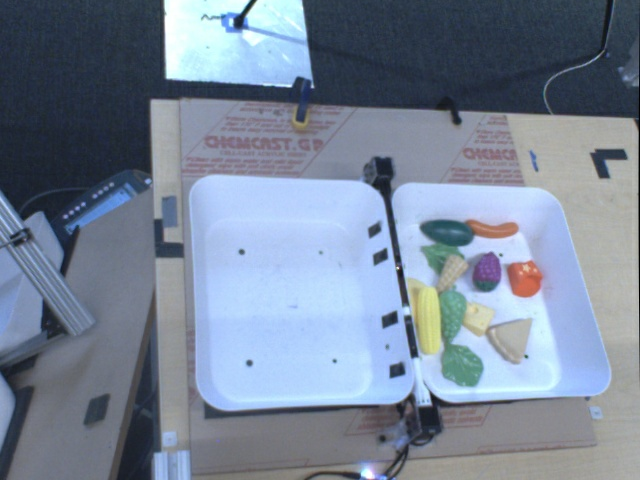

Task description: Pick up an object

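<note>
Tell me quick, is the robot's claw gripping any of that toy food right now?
Gripper: cannot be told from this camera view. The toy food all lies loose in the right bin, with nothing gripping it.

Smooth glossy plastic is being shown by the white bins (290,193) and the toy vegetables (446,232).

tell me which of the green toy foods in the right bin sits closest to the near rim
The flat green leaf piece at the bottom of the pile in the right bin. The dark green cucumber-like piece lies at the far end, and the other green pieces sit between them.
</note>
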Motion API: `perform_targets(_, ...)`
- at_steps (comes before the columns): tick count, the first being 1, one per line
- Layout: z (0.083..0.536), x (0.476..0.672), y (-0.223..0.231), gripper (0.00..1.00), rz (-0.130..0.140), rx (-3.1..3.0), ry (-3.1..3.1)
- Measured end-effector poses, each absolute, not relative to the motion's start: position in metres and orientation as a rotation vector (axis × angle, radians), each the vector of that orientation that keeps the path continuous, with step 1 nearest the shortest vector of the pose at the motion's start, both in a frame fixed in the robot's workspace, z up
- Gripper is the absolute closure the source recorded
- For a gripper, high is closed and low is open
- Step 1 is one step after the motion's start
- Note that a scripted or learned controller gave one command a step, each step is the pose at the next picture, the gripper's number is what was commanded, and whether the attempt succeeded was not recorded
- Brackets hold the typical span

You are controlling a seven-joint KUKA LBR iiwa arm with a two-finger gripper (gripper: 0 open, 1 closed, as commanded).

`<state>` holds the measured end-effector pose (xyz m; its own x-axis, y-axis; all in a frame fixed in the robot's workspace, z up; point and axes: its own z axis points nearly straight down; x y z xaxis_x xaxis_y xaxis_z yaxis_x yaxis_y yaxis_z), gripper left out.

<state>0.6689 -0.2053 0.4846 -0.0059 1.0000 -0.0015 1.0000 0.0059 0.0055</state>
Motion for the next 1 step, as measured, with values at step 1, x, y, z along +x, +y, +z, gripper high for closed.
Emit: perform_targets(1,0.5119,0.6689,-0.2052,1.0,0.004,2.212,2.225)
